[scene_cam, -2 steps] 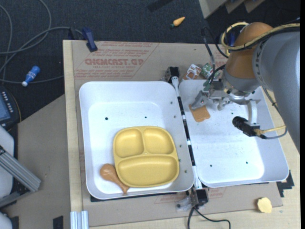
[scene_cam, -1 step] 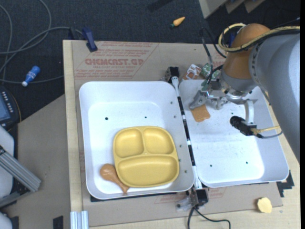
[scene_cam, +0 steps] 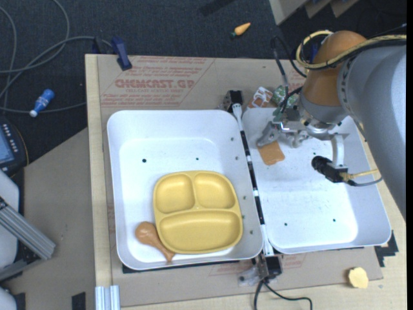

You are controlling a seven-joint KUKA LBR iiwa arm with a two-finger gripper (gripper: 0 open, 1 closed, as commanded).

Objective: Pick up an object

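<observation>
Arm over the right bin on a cardboard-topped counter [scene_cam: 161, 76], dark carpet behind.
The hand [scene_cam: 279, 136] hangs upper right, just above a brown slice [scene_cam: 272, 153]; whether it grips, I cannot tell. A yellow plate [scene_cam: 195, 210] fills the left bin [scene_cam: 129, 134].

A blue clamp [scene_cam: 120, 53] grips the table [scene_cam: 161, 82] at its far left corner, and a yellow lump [scene_cam: 357, 277] lies near the table's near right corner. On the dark floor [scene_cam: 161, 11] beyond the table's far edge lies a small orange piece [scene_cam: 242, 28], and off its left edge a blue and white bottle [scene_cam: 42, 101] rests among grey cables [scene_cam: 39, 44].
</observation>
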